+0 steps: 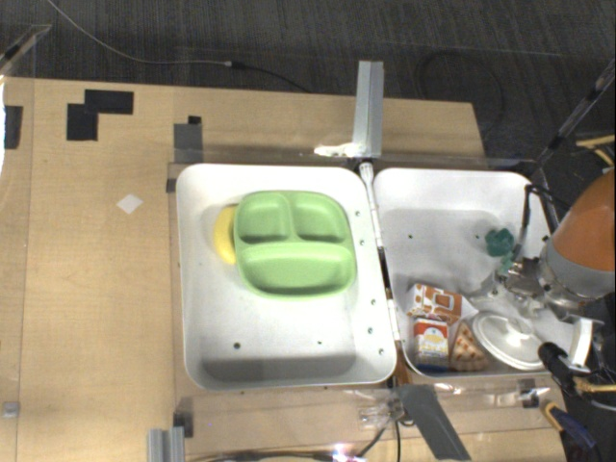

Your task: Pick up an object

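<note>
My gripper (507, 292) reaches into the right bin (433, 195) from the right, below the orange band (589, 227) of the arm. It hovers just above a round white dish (507, 342) in the bin's front right corner. A small teal object (499, 243) lies a little behind the gripper. To the left of the dish lie an orange and white snack box (435, 302), a second small box (432, 343) and a brown patterned packet (467, 349). In the left bin (207, 335) sits a green divided plate (292, 242) with a yellow object (223, 235) poking out at its left edge.
A metal post (369, 104) stands behind the seam between the two bins. Black cables (577, 114) run down at the far right beside the arm. The wooden bench (87, 287) stretches out to the left of the bins.
</note>
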{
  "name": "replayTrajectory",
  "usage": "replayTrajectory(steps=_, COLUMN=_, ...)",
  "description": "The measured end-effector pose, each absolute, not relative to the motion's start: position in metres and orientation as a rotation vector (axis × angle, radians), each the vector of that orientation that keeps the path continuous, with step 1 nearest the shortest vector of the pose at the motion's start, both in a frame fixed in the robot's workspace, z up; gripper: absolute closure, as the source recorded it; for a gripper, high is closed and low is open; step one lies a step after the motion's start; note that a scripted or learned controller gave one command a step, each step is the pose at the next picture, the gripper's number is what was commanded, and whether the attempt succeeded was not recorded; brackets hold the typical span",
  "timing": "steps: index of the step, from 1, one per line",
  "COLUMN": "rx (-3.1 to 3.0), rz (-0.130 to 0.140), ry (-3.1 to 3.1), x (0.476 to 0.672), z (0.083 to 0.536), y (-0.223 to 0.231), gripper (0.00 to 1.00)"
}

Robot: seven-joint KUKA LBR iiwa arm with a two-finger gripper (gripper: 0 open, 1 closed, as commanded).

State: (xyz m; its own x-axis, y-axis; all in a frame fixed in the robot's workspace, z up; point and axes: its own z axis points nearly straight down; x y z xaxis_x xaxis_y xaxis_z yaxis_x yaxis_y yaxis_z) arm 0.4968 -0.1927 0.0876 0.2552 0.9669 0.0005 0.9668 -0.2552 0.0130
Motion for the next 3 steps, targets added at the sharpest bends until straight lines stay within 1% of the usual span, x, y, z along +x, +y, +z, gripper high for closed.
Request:
replayTrajectory(steps=1, rx=2.403, rz=0.0, ry=2.024, x=0.56, z=0.127, y=-0.197, gripper=0.0)
replayTrajectory(steps=2, rx=2.297, rz=0.003, ry=2.136, x=0.602, z=0.086, y=-0.197, gripper=0.0)
replayTrajectory(steps=3, rx=2.343, rz=0.002, ry=2.09, x=0.642, z=0.084, y=-0.198, gripper=0.0)
